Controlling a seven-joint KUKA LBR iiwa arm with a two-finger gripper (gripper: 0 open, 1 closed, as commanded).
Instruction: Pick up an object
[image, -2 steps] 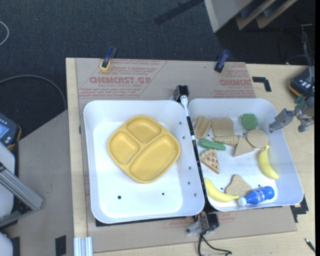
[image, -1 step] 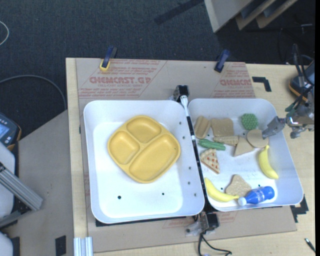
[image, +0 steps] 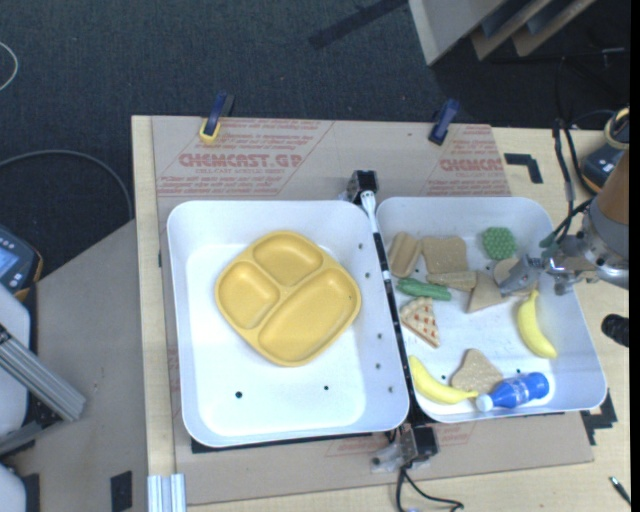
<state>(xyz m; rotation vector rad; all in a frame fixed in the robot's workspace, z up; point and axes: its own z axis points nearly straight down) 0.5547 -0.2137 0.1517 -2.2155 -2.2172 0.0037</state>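
1. Dark carpet surrounds a bench topped with cardboard, on which two shallow white bins sit side by side: the left bin (image: 190, 300) and the right bin (image: 570, 390).
2. Reaching in over the right bin's far right part, the gripper (image: 540, 272) hangs low among the food pieces; whether it is released or clenched I cannot tell, and nothing is visibly caught in it.
3. Closest to the gripper, just below it, lies a yellow banana (image: 535, 328). Just beside it on the inner side sits a tan slice of bread (image: 487, 293), and a little above that a green round piece (image: 498, 241).
4. Further inward from the gripper are more bread slices (image: 443, 255), a green pod (image: 424, 289) and a pizza wedge (image: 421, 321).
5. Toward the near rim, well below the gripper, lie a second banana (image: 437, 385), a toast triangle (image: 476, 373) and a blue bottle (image: 517, 390).
6. Farthest from the gripper, in the left bin, rests a yellow divided plate (image: 288, 296).
7. The step looks like the descent onto a target, probably the bread slice or the banana beside it. Next it needs a firm close on one item, then a straight lift clear of its neighbours.
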